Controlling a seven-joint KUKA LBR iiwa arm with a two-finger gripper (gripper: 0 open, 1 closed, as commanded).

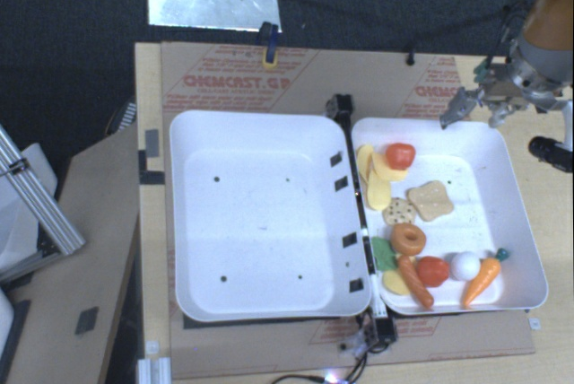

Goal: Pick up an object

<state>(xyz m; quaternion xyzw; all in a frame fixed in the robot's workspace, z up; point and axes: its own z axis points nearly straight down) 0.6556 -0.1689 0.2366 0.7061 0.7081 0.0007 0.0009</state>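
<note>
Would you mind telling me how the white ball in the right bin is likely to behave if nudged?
The white ball looks round and smooth, so it would probably roll. It sits between a tomato and a carrot, which may stop it.

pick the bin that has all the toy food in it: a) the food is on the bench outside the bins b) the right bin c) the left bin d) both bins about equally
b, since the tomato, bread slice, donut and carrot all lie in the right bin, while the gripper hangs above that bin's far edge.
</note>
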